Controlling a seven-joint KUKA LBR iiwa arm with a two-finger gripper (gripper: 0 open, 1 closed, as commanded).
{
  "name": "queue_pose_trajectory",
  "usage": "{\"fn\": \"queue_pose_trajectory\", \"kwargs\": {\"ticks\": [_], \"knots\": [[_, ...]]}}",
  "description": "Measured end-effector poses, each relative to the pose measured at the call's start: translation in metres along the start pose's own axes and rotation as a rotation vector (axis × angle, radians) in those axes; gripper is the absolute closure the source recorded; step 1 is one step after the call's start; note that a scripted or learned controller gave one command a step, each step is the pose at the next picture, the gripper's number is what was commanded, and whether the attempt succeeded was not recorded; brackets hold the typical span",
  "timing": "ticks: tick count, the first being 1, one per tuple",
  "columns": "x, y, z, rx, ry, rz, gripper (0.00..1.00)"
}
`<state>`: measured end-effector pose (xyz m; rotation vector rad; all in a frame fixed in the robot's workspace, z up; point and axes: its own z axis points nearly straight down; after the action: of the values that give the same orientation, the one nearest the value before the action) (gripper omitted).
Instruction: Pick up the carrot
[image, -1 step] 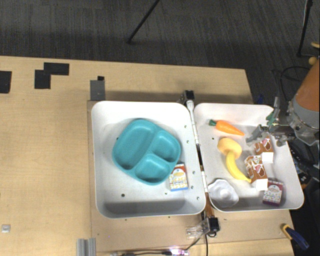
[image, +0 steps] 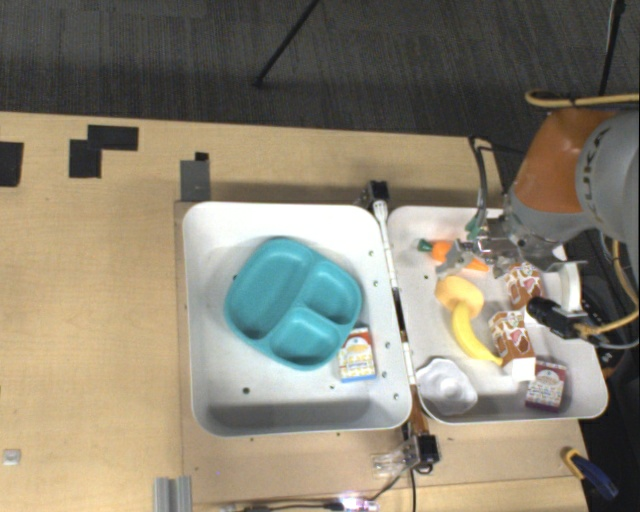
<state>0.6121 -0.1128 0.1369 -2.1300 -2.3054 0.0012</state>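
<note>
Orange and small, the carrot (image: 441, 249) lies at the far end of the right bin (image: 592, 396), touching the tool (image: 470, 250); whether the tool is apart or together cannot be told. Just beside it lie a yellow banana (image: 465, 315), two brown-and-white packets (image: 512, 335) and a purple carton (image: 546, 386), their print too small to read. Across the divider, the left bin (image: 215, 405) holds a teal sectioned plate (image: 292, 301) and a small labelled carton (image: 356, 356), also unreadable.

Tan wooden bench (image: 90, 330), dark grey carpet floor (image: 300, 50), black tape patches (image: 100, 148)
</note>
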Motion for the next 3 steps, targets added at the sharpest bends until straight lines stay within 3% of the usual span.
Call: {"fn": "queue_pose_trajectory", "kwargs": {"ticks": [1, 2, 3], "knots": [[0.026, 0.029, 0.051, -0.009, -0.002, 0.056, 0.0], [0.027, 0.031, 0.038, -0.015, -0.003, 0.051, 1.0], [0.027, 0.031, 0.038, -0.014, -0.003, 0.051, 0.0]]}}
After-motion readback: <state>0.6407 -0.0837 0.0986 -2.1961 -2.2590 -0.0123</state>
